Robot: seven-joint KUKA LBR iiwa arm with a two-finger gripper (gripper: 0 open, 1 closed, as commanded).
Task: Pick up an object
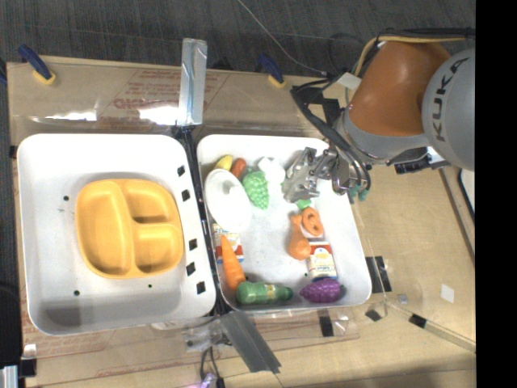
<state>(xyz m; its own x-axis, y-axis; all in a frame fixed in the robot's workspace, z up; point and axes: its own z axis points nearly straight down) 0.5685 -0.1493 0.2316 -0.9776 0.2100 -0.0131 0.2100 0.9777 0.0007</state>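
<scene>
Bench w/ two shallow white bins side by side. Left bin [40, 241]: one yellow divided tray [129, 226], three compartments, nothing else in it. Right bin [355, 241]: assorted toy food. Back row: small yellow piece [224, 162] beside an orange-red piece [238, 167]; green grape bunch [256, 189]; white bowl [228, 199] against the left wall. Mid: orange bottle-shaped item [304, 234] w/ label; below it a small carton [321, 261], white and orange. Front: carrot [232, 267] along left wall, green bottle [262, 293] lying flat, purple grape bunch [322, 290] in front-right corner. Gripper [303, 178] low over the bin's back-right area, just above the orange bottle-shaped item, near the green grapes; arm enters from the right. Claw state: can't tell, metal parts overlap and blur; nothing visibly pinched. Step, by judgement: approach/descent, no pick made yet. Likely target the orange bottle-shaped item, tho not certain. Next move needs: settle on one item, centre over it, keep clear of the bin wall, go down, close, lift.
</scene>
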